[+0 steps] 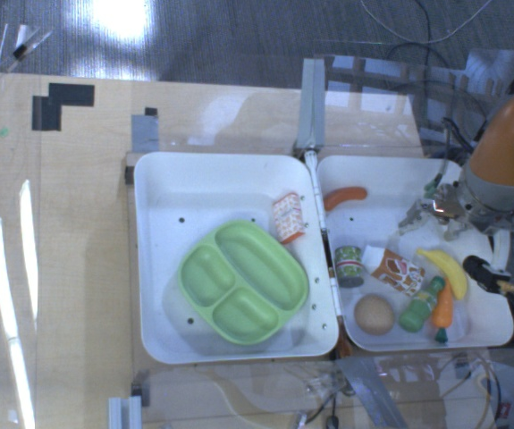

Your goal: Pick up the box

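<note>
The metal two-finger gripper (pixel 431 211), fingers spread and holding nothing, hovers in the right white bin (pixel 391 181)'s open rear, near the small brown-and-white patterned carton box (pixel 398 273).

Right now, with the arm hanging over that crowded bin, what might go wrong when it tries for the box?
The gripper sits above the far side of the right bin, apart from the box.

1. The box lies tilted among a can, a banana and a green bottle, so the gripper may knock or catch one of those instead.

2. Another small box leans at the left bin's wall; the arm could go for the wrong one.
</note>
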Controlling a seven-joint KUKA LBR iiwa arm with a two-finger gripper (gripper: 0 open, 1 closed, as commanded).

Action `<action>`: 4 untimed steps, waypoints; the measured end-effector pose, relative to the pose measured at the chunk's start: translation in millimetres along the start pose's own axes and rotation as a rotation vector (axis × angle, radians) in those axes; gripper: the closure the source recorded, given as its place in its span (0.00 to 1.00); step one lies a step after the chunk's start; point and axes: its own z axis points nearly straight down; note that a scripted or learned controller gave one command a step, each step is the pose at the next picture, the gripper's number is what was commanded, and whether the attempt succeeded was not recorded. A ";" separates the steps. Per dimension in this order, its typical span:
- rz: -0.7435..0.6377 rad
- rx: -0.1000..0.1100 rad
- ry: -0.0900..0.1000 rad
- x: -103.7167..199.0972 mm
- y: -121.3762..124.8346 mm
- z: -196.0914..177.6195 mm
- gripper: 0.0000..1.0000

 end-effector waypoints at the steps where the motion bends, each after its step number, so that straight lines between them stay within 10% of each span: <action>1: -0.112 -0.002 -0.002 23.2 70.5 0.9 0.00; 2: -0.215 -0.002 0.000 93.5 26.2 0.2 0.00; 4: -0.183 0.007 -0.008 115.9 41.0 0.0 0.00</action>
